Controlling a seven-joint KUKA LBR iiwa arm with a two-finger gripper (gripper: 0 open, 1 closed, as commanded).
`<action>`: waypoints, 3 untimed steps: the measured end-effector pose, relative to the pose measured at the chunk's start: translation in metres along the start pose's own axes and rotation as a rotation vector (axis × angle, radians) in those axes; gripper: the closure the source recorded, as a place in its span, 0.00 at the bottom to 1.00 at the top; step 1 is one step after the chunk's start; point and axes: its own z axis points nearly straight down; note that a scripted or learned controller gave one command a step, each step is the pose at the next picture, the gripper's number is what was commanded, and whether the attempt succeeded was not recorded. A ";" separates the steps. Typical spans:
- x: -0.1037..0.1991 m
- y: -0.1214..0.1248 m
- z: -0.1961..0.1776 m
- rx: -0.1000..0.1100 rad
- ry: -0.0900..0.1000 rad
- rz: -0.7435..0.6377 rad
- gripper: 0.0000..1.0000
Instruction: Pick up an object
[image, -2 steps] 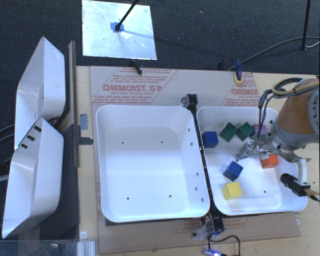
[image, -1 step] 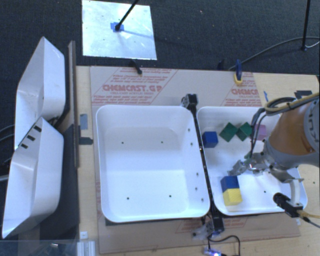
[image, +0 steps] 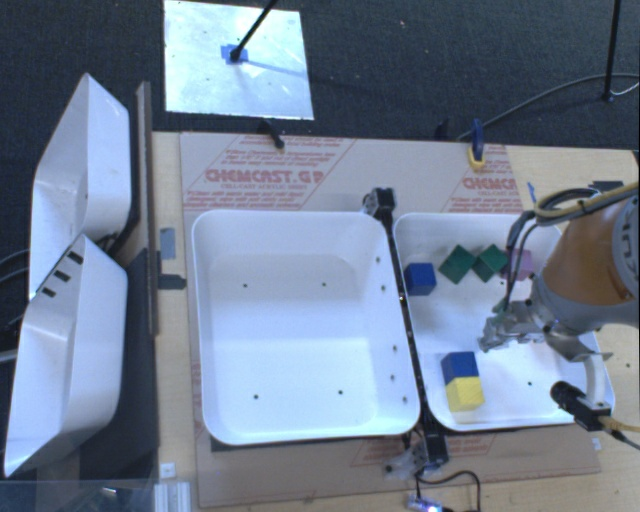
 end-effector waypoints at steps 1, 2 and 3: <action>0.053 -0.022 0.011 0.002 0.002 -0.003 1.00; 0.058 -0.022 -0.024 -0.001 0.000 -0.001 1.00; 0.057 -0.022 -0.041 0.000 0.000 0.000 1.00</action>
